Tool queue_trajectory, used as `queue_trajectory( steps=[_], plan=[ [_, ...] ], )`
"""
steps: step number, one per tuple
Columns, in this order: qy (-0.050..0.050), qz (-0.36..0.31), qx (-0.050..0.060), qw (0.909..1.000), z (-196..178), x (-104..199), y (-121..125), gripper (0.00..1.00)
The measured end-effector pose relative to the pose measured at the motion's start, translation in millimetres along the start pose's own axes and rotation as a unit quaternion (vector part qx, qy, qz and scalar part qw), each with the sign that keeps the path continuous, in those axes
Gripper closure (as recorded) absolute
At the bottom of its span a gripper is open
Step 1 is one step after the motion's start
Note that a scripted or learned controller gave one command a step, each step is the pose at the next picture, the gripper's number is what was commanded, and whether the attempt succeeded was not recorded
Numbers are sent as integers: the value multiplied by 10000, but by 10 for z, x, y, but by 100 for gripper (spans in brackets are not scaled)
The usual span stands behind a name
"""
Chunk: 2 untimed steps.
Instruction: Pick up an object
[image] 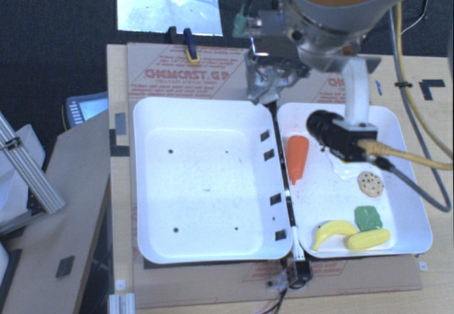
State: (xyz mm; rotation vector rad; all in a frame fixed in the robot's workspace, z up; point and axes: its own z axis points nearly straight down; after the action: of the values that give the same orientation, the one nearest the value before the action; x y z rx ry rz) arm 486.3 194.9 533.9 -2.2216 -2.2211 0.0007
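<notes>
From here I read both bins as smooth white plastic, the left bin (202, 185) faintly speckled, the right bin (404, 185) with a soft sheen. Under them lies a matt brown cardboard sheet (184, 75) with red print. The carrot (296, 157), banana (333, 231) and yellow piece (369, 239) look like glossy toy plastic; the cookie (369, 183) looks matt and pitted. The gripper (268, 86) shows bare shiny metal. The counter (89, 164) looks like matt pale wood.

Right bin (411, 164): orange carrot (296, 157) lying lengthwise near left wall; cookie (369, 183) mid-right; green piece (368, 217), banana (332, 232), yellow corn-like piece (368, 239) clustered at front.
</notes>
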Motion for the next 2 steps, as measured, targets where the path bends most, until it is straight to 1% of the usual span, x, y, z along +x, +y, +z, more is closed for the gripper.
queue_trajectory(
  steps=[1,2],
  plan=[
    [14,-22,-22,10000,-127,8,4,100],
    [5,-25,-4,10000,-5,172,0,100]
  ],
)
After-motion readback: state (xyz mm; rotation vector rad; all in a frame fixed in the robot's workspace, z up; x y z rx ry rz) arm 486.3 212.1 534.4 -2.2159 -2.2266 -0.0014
